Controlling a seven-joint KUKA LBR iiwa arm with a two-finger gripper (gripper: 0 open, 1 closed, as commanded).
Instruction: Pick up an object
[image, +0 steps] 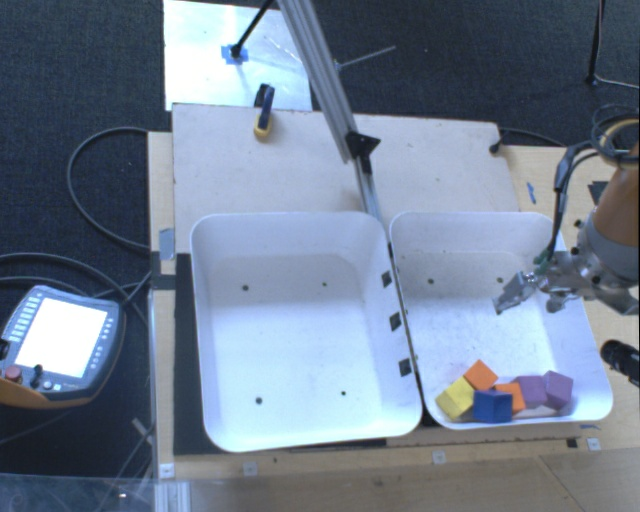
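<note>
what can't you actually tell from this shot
- End effector, camera view: small and blurred over the right bin; open or shut cannot be told.
- Arm: cut off by the right edge above the wrist.
- Block pile: the orange block lies partly behind the blue block; any block underneath would be hidden.
- Teach pendant: screen glare washes out its display.

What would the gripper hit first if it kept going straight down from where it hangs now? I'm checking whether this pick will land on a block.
Probably the bare floor of the right-hand shallow white bin. The gripper hangs apart from the coloured foam blocks, though depth is unclear.
</note>
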